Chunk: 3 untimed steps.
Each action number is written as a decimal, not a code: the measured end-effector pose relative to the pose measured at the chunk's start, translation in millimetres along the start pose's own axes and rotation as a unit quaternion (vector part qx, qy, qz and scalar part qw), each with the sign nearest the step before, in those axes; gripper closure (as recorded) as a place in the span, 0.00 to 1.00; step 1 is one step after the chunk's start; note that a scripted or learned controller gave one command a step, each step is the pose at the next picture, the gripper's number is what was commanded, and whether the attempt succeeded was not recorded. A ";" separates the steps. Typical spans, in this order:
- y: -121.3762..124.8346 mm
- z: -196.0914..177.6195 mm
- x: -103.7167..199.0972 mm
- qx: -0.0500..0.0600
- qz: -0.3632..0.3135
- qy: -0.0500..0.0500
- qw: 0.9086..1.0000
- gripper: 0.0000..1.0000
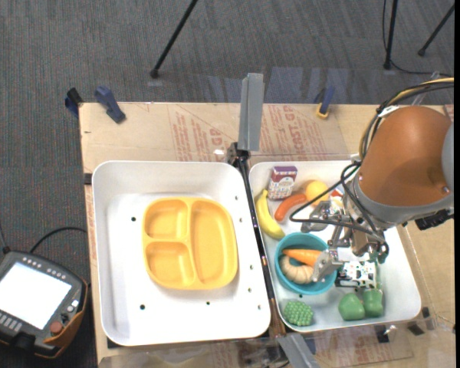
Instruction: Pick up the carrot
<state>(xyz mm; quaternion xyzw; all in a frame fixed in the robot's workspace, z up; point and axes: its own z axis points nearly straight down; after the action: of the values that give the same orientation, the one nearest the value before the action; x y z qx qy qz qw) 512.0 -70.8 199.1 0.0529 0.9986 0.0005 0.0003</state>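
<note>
Looming nearest the lens, the arm's orange band (405, 165) is hanging over the right bin (402, 294), with the gripper (339, 265) touching the blue bowl (300, 280) near the front edge. I cannot tell the jaws' state. The carrot (302, 256) is lying in that bowl, against a beige pastry (298, 271); crowding is risking a wrong grab.

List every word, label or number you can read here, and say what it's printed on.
Cardboard under the bins: large red printing, seen upside down and partly covered; looks like "GP", the rest not readable.
Small carton in the right bin: purple and white label, too small to read.
Pendant at lower left: screen glared white, nothing legible.
Gripper: small marks on a white part, too blurred to read.
</note>
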 end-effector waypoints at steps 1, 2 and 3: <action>38.0 12.7 17.8 0.000 -0.092 0.001 0.996 0.00; -15.8 69.1 15.3 0.000 0.036 0.002 0.999 0.00; -11.5 114.4 4.6 0.000 0.029 0.003 1.000 0.00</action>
<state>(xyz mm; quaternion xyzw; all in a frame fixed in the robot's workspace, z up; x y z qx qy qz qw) 506.3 -81.7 84.7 0.0814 0.9967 0.0008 -0.0032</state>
